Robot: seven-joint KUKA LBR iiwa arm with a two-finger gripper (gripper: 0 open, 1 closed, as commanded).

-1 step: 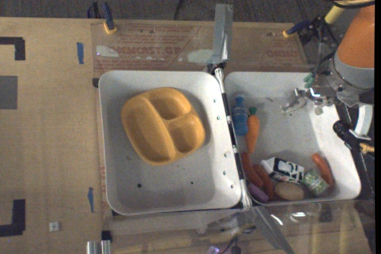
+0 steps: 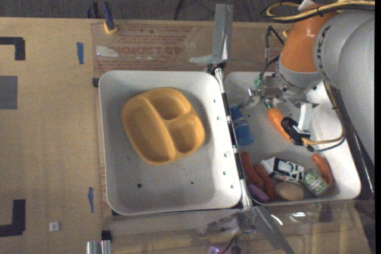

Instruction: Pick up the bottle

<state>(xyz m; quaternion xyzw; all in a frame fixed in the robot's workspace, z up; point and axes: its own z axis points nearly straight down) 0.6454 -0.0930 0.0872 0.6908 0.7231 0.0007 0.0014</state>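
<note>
1. Counter [image 2: 47, 128]: tan board carrying both bins, which are set side by side so that one arm can reach either; it extends well to the view's left of the bottle.
2. Arm [image 2: 348, 50]: grey, with an orange band, entering from the view's right. It is poised over the right bin, above and to the right of the bottle, probably lining up for a pick.
3. Left bin [image 2: 119, 187]: shallow and white, on the far side of the shared wall from the bottle. Contents: one plate.
4. Right bin [image 2: 345, 187]: shallow and white. Contents: the bottle and assorted toy food, mostly crowded into the near edge, below and to the right of the bottle.
5. Plate [image 2: 164, 125]: yellow, with three compartments, all bare. It lies flat, well to the left of the bottle.
6. Gripper [image 2: 278, 97]: near the bottle, up and to its right, not touching it. Whether it is apart or together cannot be told at this angle; nothing is visibly held.
7. Bottle [image 2: 241, 129]: blue, apparently lying on its side against the right bin's left wall. That wall will likely crowd a grasp.
8. Carrot [image 2: 275, 120]: orange, just right of the bottle, beneath the gripper.
9. Sausages [image 2: 253, 172]: red, just below the bottle.
10. Carton [image 2: 287, 168]: black and white, below and to the right of the bottle.
</note>
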